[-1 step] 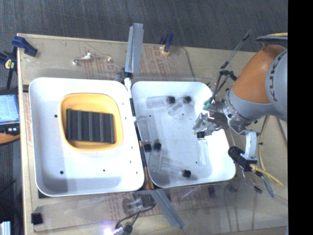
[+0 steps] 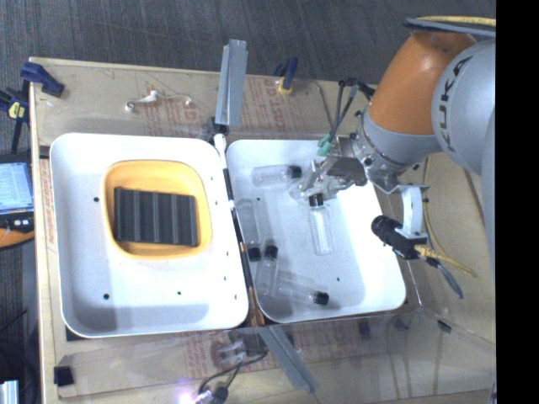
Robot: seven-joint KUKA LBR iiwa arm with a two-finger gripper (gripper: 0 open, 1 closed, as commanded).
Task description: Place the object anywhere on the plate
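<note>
Hovering the hand over an upright bottle in the right bin (finger spread impossible to tell); needing centring before carrying to the yellow plate

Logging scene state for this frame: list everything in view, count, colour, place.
bins: 2, white, side by side on the bench
plate: 1, yellow, in the left bin
rack: 1, dark ribbed, on the plate
vials: about 5, clear with black caps, in the right bin
clamps: 2, blue, bench's far edge
arm: 1, grey with an orange band, from the right
hand: 1, metal, over the right bin at one vial's cap
</note>
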